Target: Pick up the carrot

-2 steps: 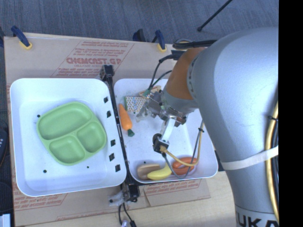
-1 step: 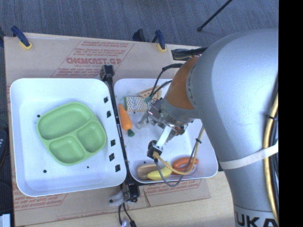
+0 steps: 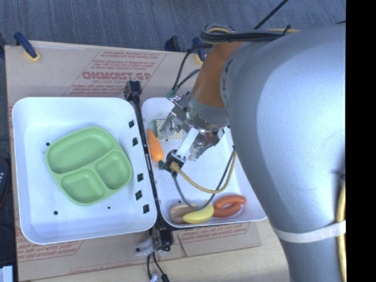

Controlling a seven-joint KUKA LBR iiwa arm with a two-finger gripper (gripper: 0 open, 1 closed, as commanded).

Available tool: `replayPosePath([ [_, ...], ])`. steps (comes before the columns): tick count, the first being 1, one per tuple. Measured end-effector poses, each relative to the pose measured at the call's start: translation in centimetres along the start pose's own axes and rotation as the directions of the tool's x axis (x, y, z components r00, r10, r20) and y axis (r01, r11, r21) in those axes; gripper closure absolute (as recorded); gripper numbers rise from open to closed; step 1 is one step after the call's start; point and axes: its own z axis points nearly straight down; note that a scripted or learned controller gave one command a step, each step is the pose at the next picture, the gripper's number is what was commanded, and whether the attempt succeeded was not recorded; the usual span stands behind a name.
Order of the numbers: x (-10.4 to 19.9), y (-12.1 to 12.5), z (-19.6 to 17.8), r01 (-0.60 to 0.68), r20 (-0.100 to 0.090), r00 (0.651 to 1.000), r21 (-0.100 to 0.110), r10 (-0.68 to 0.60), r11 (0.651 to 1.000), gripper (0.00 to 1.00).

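The carrot (image 3: 155, 145) lies in the right bin (image 3: 249, 216), on that bin's floor, close against the wall that faces the neighbouring left bin (image 3: 23, 157), about halfway along that wall. The gripper (image 3: 169, 125) hangs over the same bin, in its far part, just beside the carrot's far end and a little further from the wall. The carrot is at the gripper's side and not inside it, and I cannot tell whether the two touch. The arm's wrist crowds the gripper's working end, so I cannot tell how far open the gripper is, and nothing can be seen held in it. The carrot is short and stubby, plain orange all over and smooth, and its length runs along the bin wall, slightly slanted. A small pale patterned thing (image 3: 161, 127) shows on the bin's floor right by the gripper, too small to name. At the bin's near end, well apart from the carrot, lie a yellow banana (image 3: 197, 215), an orange-red sausage (image 3: 229, 204) touching it, and a tan piece (image 3: 178, 209) at the banana's other end. Across the shared wall, the left bin holds a green divided plate (image 3: 88, 164).
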Motion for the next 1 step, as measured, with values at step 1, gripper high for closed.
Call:
replayPosePath([
  [1,-0.29,-1.43,0.09,-0.075,0.004,0.997,0.002,0.075,0.997,0.00],
])
